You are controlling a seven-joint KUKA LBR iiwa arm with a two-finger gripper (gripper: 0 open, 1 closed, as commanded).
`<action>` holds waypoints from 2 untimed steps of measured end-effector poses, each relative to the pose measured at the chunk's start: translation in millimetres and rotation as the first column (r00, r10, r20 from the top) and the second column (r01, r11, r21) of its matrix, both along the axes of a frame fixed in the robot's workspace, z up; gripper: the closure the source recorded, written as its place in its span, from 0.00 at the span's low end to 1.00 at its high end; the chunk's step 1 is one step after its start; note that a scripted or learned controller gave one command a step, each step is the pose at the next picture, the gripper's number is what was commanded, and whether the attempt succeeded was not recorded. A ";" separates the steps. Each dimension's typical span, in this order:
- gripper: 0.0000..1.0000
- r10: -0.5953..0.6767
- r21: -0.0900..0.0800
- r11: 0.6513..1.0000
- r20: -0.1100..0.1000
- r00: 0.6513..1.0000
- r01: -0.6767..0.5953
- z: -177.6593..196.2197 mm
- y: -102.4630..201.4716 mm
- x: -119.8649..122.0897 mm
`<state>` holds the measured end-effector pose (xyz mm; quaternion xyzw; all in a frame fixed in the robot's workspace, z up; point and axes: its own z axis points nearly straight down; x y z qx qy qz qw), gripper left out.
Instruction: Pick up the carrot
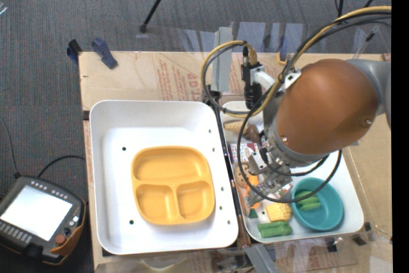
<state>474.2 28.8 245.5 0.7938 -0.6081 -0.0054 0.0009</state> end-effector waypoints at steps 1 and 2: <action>1.00 -0.001 0.003 1.000 0.001 1.000 0.001 10.5 3.0 0.7; 1.00 -0.002 0.007 1.000 -0.004 1.000 0.002 18.5 6.7 0.6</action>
